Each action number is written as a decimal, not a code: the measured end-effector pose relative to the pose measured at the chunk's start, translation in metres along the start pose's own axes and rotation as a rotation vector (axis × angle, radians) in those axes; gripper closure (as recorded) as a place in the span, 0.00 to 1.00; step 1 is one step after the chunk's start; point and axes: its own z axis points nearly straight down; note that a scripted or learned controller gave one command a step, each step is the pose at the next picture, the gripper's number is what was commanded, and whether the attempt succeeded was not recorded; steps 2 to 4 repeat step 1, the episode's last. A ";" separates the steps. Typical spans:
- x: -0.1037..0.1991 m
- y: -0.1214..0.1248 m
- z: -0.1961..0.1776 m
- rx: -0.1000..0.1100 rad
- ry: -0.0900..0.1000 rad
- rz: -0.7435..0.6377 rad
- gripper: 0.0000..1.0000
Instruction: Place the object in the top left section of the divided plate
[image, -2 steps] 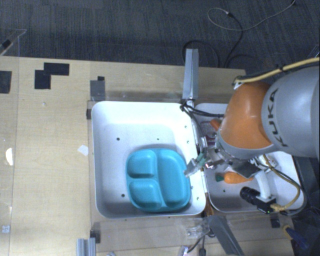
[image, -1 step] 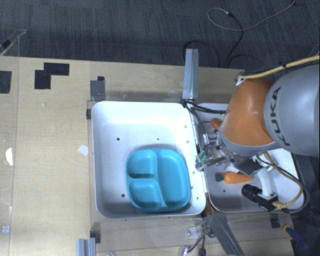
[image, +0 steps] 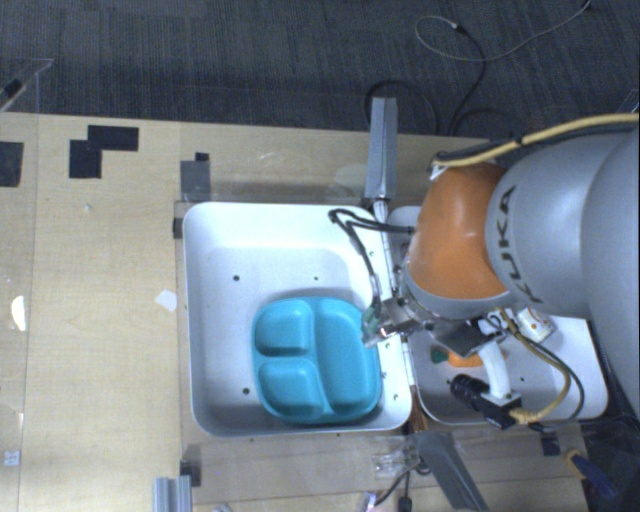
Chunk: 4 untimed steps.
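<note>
Blue divided plate (image: 318, 362) sits in the left bin (image: 215, 300), all three sections bare, so placement not done. Gripper (image: 378, 325) hangs at the plate's right edge, by the bin wall. Something small and greenish-grey at its tip, maybe the object (image: 371, 322); too blurry to confirm a hold. Grip state: cannot tell. Remaining: move over top left section, release.
</note>
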 end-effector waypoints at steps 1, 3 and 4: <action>-0.049 0.106 -0.020 -0.001 -0.001 -0.065 1.00; -0.049 0.106 -0.020 -0.001 -0.001 -0.065 1.00; -0.049 0.106 -0.020 -0.001 -0.001 -0.065 1.00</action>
